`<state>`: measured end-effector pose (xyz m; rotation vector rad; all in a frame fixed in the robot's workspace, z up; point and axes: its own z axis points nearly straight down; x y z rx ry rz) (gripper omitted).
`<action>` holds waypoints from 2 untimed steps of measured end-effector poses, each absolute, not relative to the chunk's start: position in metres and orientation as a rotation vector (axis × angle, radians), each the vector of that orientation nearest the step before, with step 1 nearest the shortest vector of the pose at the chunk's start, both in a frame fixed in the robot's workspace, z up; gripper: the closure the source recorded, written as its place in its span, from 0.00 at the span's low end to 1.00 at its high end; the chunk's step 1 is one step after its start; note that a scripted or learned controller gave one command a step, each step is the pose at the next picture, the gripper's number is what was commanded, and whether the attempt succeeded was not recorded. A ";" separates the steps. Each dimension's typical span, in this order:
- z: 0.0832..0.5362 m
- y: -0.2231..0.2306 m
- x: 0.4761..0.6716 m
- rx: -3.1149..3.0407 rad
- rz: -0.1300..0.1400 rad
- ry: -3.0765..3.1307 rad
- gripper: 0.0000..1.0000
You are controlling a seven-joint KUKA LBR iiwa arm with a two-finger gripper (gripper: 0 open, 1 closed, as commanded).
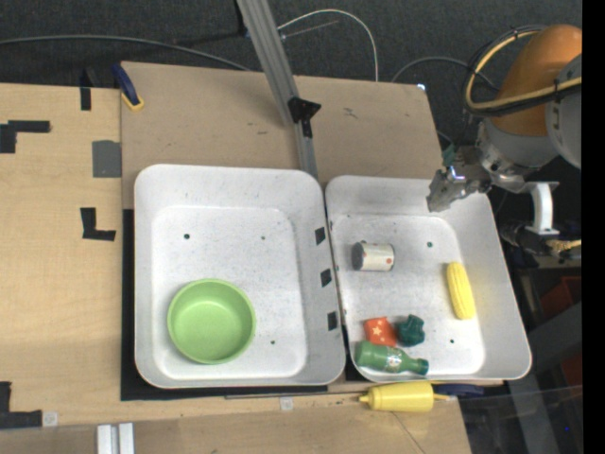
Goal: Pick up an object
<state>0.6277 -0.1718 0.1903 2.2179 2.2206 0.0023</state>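
Gripper hung at the far right corner of the right-hand shallow white plastic bin, low over its rim, dark and foreshortened at the end of the grey arm with its orange band. From where I stood I could not tell how it was set, and I saw nothing in its grasp. By my reckoning the pick had not begun: every object lay loose on the bin floor.

Nearest the gripper was a small white cylindrical can, lying on its side near the middle. A yellow plastic corn cob lay by the right wall. Crowded at the near edge were a small orange block, a dark green lumpy toy and a green plastic bottle, touching or nearly so, an awkward cluster to reach into. A yellow plastic bottle rested outside on the bench. The left-hand white bin held a lime-green round bowl.
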 end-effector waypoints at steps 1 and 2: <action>0.235 -0.166 0.628 2.216 0.003 2.221 1.00; 0.258 -0.165 0.629 2.218 0.002 2.222 1.00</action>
